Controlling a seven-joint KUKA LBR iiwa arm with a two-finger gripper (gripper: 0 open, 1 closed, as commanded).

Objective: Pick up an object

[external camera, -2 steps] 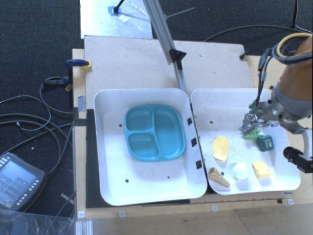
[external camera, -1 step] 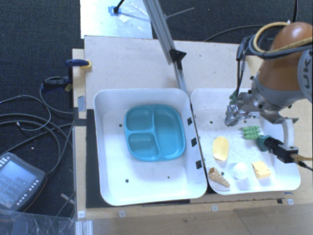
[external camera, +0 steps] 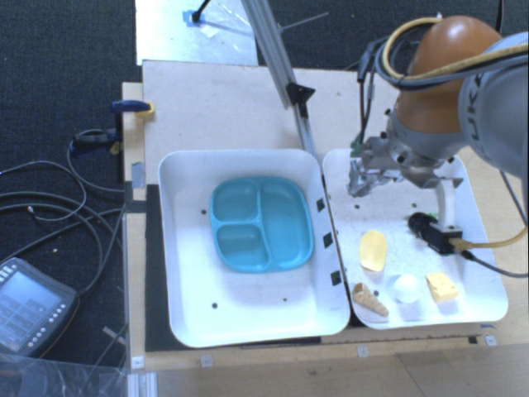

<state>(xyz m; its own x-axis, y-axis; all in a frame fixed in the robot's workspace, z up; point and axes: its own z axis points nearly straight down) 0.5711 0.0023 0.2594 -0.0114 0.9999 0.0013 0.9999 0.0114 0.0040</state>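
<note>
In the right bin (external camera: 488, 296) several small things lie near the front: a pale yellow oval piece (external camera: 373, 250), a tan cone-shaped piece (external camera: 369, 298), a white ball (external camera: 406, 288) and a yellow wedge (external camera: 442, 287). My gripper (external camera: 360, 182) hangs over the far left part of that bin, well behind the yellow oval piece. Nothing shows between its tips.
The left bin (external camera: 186, 304) holds a blue divided plate (external camera: 260, 223) in its middle. A slanted metal pole (external camera: 277, 52) runs down to the rim between the two bins. Clamps and cables lie off the bench at the left.
</note>
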